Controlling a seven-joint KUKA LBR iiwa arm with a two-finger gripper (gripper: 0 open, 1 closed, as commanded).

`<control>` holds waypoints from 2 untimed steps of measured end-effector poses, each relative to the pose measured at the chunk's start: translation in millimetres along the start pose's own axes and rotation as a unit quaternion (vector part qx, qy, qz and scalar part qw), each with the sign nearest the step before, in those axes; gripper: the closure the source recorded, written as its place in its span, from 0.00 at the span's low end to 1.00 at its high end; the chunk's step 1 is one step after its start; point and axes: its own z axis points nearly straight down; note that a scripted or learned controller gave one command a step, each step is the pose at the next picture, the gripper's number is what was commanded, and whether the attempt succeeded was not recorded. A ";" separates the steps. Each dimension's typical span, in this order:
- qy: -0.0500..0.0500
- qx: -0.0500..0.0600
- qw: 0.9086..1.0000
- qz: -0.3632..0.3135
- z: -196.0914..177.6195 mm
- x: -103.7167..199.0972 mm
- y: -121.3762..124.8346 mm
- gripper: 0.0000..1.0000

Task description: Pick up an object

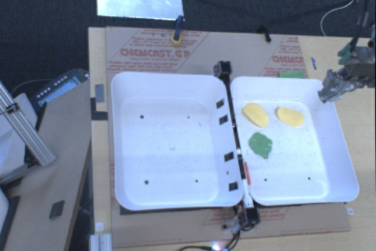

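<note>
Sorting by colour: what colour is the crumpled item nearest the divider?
Green, seen in the camera view.

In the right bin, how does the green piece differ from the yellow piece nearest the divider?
The green piece is green with a ragged outline; the yellow piece is pale yellow and a smooth oval. The green piece lies nearer the camera, the yellow piece farther back. Both lie flat in the right bin, neither touched by the end effector.
</note>
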 end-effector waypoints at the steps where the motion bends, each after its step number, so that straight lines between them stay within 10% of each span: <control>1: -0.001 -0.004 1.000 0.003 -25.8 -2.5 0.0 1.00; 2: -0.002 -0.005 1.000 0.005 -66.9 -17.6 -0.4 1.00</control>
